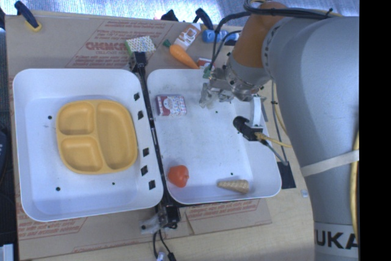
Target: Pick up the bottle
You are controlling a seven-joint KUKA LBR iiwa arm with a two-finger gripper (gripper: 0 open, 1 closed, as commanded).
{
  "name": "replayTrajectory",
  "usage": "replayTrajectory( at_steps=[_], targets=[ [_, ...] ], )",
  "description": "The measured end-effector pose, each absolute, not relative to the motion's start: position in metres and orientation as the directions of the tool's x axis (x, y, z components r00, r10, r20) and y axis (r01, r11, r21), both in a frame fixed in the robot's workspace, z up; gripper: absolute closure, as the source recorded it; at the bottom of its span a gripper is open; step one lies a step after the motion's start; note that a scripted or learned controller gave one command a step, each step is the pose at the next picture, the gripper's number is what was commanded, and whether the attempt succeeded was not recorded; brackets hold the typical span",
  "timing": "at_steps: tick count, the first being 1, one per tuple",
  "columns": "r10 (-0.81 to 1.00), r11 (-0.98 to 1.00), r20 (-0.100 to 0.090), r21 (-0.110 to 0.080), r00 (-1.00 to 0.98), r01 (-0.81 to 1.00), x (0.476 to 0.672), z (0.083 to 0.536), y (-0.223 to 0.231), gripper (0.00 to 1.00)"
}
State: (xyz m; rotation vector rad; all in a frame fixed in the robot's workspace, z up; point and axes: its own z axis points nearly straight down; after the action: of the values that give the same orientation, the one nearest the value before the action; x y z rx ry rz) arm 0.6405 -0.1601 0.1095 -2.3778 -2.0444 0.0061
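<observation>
Orange and white, the bottle (184, 36) lies on the counter (110, 40), just beyond the far rim of the right bin (269, 177). Your claw (212, 95) hangs over this bin's far part; you cannot tell how wide it stands. It holds nothing you can see.

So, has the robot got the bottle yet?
Not yet. Nothing looks done: the bottle lies on the cardboard behind the right bin, next to the carrot. Right now the gripper is over the right bin, near the small carton, apart from the bottle. Left to do: reaching it, gripping it, lifting it.
</observation>
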Motion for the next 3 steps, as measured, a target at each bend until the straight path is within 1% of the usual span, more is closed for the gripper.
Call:
replayTrajectory(
  at_steps=[1,2,3],
  targets=[
    [0.948,-0.319,0.000,-0.003,0.319,0.948,0.622,0.180,-0.094,1.00],
    [0.876,-0.483,-0.002,-0.007,0.483,0.876,0.542,0.191,-0.060,1.00],
    [0.899,-0.438,-0.001,-0.007,0.438,0.899,0.476,0.236,-0.031,1.00]
  ],
)
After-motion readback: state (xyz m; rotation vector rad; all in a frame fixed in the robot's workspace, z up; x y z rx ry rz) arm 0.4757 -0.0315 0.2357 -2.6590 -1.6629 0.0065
